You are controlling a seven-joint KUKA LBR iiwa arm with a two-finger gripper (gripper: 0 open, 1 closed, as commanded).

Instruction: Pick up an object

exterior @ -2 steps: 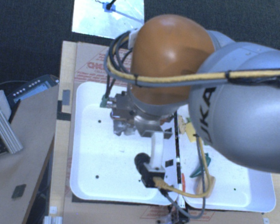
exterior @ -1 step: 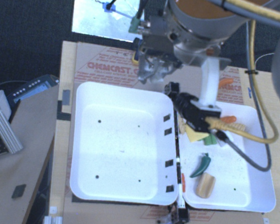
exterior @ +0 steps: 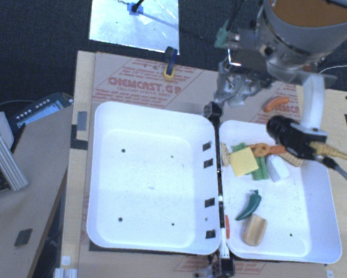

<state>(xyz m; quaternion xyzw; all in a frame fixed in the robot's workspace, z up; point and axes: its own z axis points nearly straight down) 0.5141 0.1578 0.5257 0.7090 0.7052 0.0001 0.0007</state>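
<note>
1. Gripper (exterior: 238, 90) hangs at upper middle of frame, above the right bin's (exterior: 311, 244) far-left corner; can't tell how its fingers stand.
2. Yellow block (exterior: 244, 161), green pepper (exterior: 250, 205), tan piece (exterior: 254, 230) lie in right bin.

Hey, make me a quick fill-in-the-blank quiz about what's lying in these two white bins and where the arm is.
1. The yellow block, the green pepper and the tan block all lie in the ____ bin.
2. The green pepper lies just ____ the tan block in the picture.
3. The gripper hangs above the ____ edge of the bins.

Missing words: right; above; far
</note>
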